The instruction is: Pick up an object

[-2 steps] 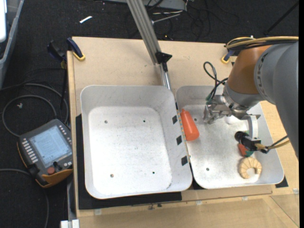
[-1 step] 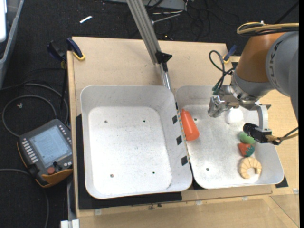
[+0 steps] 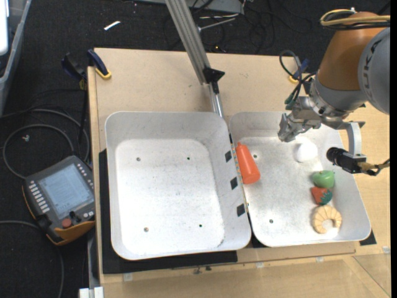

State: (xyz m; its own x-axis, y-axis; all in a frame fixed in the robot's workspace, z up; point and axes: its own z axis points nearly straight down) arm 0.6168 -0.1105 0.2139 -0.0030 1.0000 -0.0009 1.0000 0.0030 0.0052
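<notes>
Resting in the right bin [image 3: 267, 231] are four objects: an orange carrot [image 3: 247, 163] against its left wall, a white ball [image 3: 305, 151], a strawberry [image 3: 322, 187] and a croissant [image 3: 326, 218] near the right rim. Open floor lies between them. The tool [image 3: 288, 131] hovers just beside the ball; its spread cannot be told.

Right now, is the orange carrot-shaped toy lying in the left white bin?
No, the orange carrot-shaped toy lies in the right white bin, just inside its left wall beside the divide between the two bins.
</notes>
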